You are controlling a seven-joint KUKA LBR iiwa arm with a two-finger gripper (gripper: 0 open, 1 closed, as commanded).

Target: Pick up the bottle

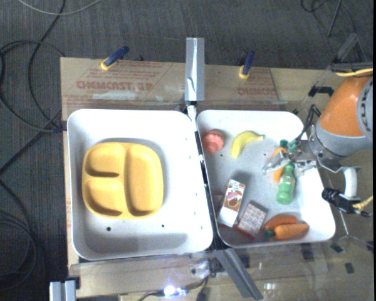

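The bottle [286, 188] is small and green. It lies in the right bin [313, 231] near the right wall, with its length running roughly up and down the view. My gripper [289, 162] hangs just over the bottle's upper end, coming in from the right under the orange-banded wrist [344, 115]. Its metal fingers are spread to either side of the bottle's top, so it is open with nothing held. A small orange piece [279, 150] shows partly beneath the fingers.
The right bin also holds a pink ball [214, 140], a banana [244, 142], a white carton [232, 202], a brown box [251, 218] and a carrot [287, 229]. A yellow divided tray [123, 179] sits in the left bin [81, 231].
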